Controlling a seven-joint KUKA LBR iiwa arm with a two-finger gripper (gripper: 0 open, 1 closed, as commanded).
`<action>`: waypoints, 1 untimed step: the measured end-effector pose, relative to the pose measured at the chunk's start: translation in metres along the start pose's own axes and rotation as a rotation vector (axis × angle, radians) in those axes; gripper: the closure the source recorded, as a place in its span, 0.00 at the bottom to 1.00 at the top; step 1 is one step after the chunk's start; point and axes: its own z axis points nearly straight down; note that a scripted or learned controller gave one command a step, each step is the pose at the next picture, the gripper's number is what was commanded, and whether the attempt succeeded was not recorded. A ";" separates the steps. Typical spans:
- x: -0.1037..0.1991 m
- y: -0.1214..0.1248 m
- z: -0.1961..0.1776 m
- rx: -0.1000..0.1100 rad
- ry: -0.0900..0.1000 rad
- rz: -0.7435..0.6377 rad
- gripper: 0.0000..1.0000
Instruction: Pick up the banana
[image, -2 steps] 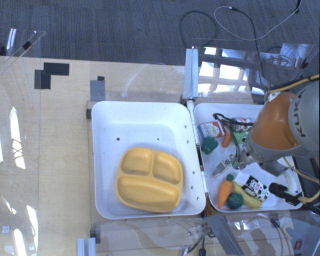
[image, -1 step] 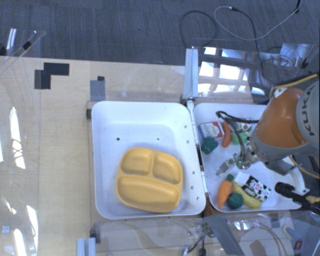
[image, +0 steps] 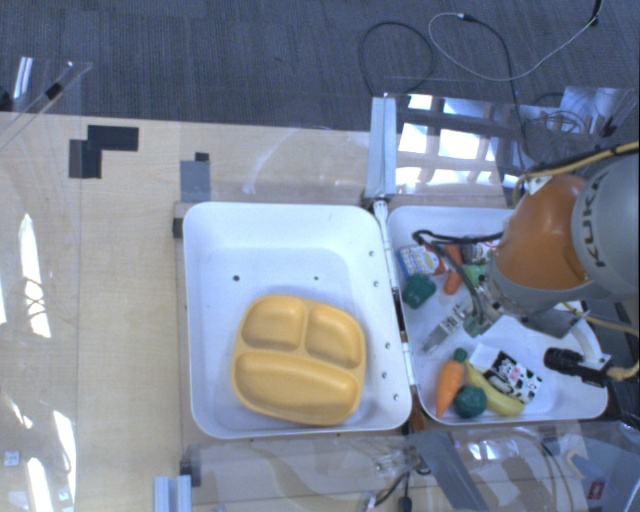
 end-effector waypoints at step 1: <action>-0.057 0.001 -0.046 0.000 -0.002 -0.314 0.00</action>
